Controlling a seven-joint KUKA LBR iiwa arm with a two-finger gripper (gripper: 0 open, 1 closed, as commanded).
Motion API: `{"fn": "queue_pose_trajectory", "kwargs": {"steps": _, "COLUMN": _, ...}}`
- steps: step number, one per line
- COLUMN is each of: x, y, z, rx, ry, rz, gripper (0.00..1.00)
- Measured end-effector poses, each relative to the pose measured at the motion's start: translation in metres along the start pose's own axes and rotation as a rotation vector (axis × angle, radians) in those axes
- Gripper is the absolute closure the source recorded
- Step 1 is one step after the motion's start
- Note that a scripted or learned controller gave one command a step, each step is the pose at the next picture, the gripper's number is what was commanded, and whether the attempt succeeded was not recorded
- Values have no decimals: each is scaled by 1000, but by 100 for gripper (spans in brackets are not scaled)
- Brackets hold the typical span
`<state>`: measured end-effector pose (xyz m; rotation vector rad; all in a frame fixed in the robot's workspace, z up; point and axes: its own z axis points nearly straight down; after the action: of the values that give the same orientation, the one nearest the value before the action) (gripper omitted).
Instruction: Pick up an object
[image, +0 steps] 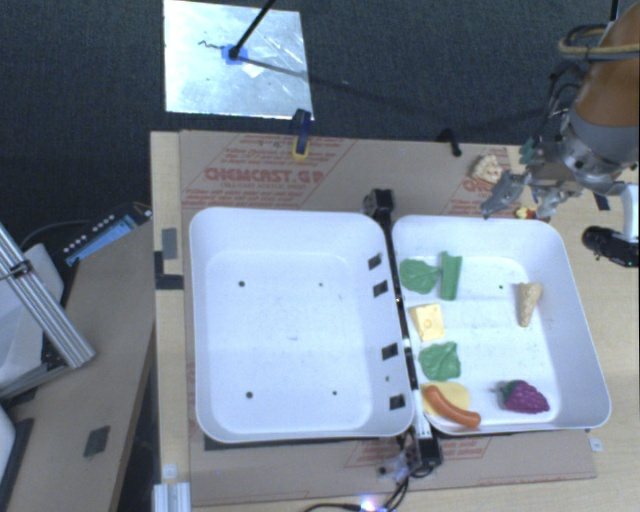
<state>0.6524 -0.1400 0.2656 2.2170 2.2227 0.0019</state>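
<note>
- Camera view, seen from above at a slant: the arm (605, 80) is reaching in from the right edge, its orange band sitting above a grey wrist, and the gripper (522, 192) is hovering over the far rim of the right bin (575, 300), above the bench rather than over the bin floor
- The gripper is carrying nothing, and whether it is apart or together is too blurred to tell
- The right bin is holding all the objects: a green leaf (419, 275) and a green stick (450, 276) lying side by side near the divider, a yellow cheese (429, 322) below them, a second leaf (439, 359) lower again, a sausage (450, 405) resting at the near corner, a purple grape bunch (523, 397) to its right, and a tan cone (528, 301) lying alone toward the right wall
- The left bin (200, 300) is sitting beside it, the two touching along the black clips
- The relation that counts: every object is lying nearer the camera than the gripper, so the coming move is looking like a reach forward and down into the bin
- The cone and the green stick are appearing nearest; both are lying with their long axis running roughly away from the camera, so a grasp across the narrow width is seeming the better bet
- A small pale scrap (488, 167) is lying on the bench just left of the gripper, outside the bin
</note>
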Motion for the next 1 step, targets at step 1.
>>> {"fn": "queue_pose_trajectory", "kwargs": {"steps": 1, "x": 106, "y": 5, "z": -97, "rx": -12, "ry": 4, "rz": -13, "gripper": 0}}
